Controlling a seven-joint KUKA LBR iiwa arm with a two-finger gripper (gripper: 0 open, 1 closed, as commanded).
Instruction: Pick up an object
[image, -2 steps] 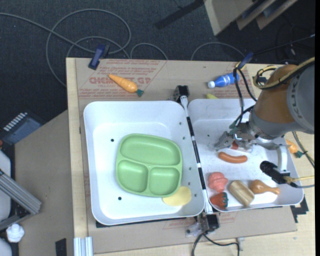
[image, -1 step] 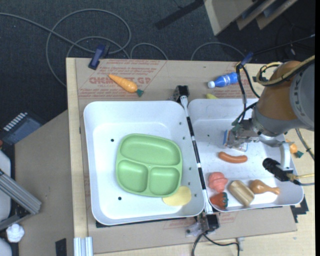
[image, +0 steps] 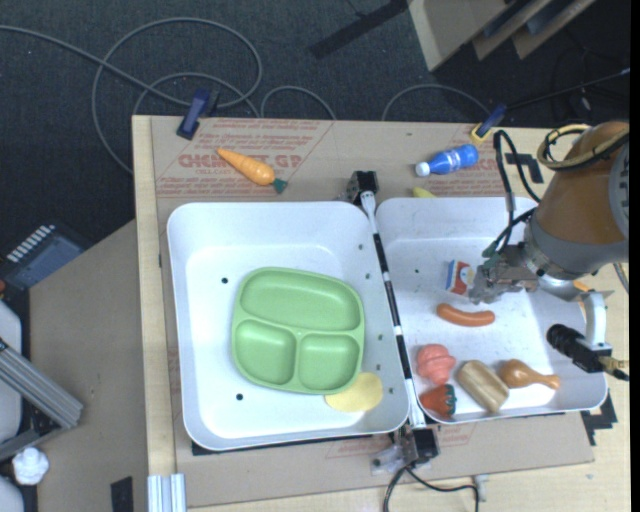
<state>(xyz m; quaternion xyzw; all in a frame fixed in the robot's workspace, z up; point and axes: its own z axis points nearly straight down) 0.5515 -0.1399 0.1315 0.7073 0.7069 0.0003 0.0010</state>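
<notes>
Hovering gripper (image: 492, 287) | one sausage (image: 466, 316) | one green tray (image: 297, 328)

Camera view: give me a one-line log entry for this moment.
gripper: low in right bin | nearest: hot dog, just below | grasp: unconfirmed | left bin: green tray

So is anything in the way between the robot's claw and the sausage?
Nothing visible is. The gripper hangs in the right bin, just above the sausage, with bare white floor between them. A small red and white packet lies beside the gripper to its left, off that path.
</notes>
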